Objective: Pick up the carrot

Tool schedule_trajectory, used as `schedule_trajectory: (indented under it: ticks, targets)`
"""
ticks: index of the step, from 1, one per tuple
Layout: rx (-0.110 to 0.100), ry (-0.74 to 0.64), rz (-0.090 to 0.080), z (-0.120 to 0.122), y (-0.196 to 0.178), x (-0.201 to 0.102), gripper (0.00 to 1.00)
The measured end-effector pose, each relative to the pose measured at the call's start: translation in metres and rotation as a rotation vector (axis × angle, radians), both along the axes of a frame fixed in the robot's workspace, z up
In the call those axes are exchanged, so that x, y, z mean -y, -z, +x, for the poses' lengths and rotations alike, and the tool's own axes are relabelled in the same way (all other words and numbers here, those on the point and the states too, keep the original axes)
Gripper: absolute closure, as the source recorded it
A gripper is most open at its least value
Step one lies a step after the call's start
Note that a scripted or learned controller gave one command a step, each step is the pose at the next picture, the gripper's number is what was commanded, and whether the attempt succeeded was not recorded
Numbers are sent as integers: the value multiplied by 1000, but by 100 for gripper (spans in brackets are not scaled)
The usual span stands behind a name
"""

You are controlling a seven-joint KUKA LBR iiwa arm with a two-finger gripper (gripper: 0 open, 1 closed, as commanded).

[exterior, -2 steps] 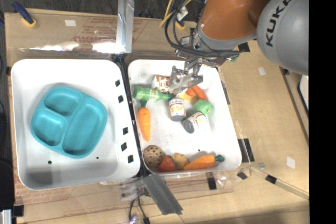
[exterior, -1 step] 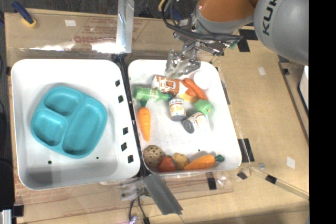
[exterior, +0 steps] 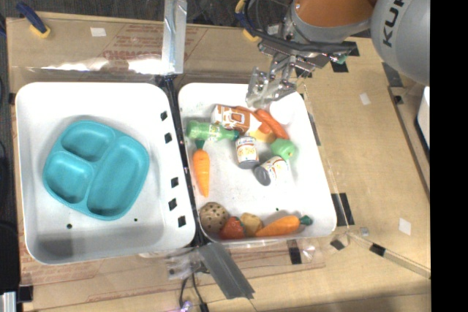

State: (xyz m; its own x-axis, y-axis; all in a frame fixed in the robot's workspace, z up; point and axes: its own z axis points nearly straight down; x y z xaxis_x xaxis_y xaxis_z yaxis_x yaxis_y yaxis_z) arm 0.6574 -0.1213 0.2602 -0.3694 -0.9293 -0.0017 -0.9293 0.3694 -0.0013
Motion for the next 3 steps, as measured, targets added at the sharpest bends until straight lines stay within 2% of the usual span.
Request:
schedule_trajectory:
  ticks: [1,2,3]
  targets:
    - [0,-128,-2,-72,-23,14,100]
    - [0,34,0,0,-2,-25,100]
    - [-5,-150,0,-44,23,-8,100]
